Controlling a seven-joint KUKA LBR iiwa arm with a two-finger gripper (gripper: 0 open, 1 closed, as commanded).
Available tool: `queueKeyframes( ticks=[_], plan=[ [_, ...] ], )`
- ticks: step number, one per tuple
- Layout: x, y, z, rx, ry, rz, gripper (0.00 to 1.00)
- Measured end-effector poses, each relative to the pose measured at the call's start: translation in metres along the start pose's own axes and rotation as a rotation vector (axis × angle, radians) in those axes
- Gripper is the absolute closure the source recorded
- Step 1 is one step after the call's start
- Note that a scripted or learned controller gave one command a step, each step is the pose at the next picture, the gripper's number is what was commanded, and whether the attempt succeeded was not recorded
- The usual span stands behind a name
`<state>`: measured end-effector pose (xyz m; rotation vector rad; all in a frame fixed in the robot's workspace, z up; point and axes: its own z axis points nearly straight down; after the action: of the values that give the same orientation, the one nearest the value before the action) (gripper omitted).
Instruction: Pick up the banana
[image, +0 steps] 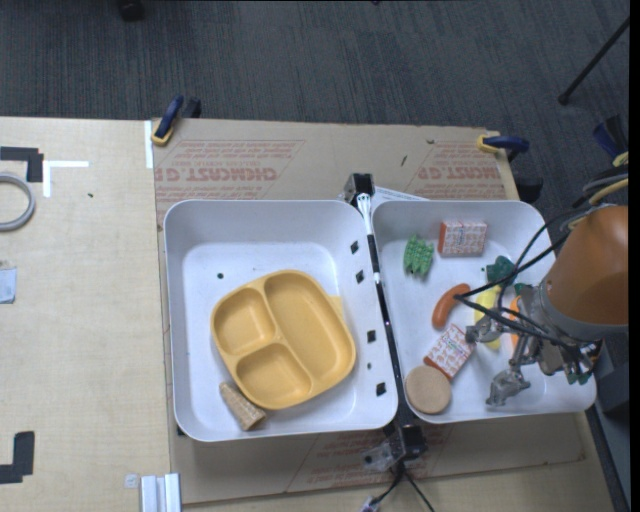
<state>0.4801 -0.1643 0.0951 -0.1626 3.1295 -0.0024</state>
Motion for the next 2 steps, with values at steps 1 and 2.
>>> queueKeyframes(
  ticks=[1, 2],
  plan=[
    [-0.065, -0.047, 0.003, -0.001, 0.003, 0.309, 0.0],
    [-0.09, -0.052, 0.003, 0.001, 0.004, 0.558, 0.0]
  ],
)
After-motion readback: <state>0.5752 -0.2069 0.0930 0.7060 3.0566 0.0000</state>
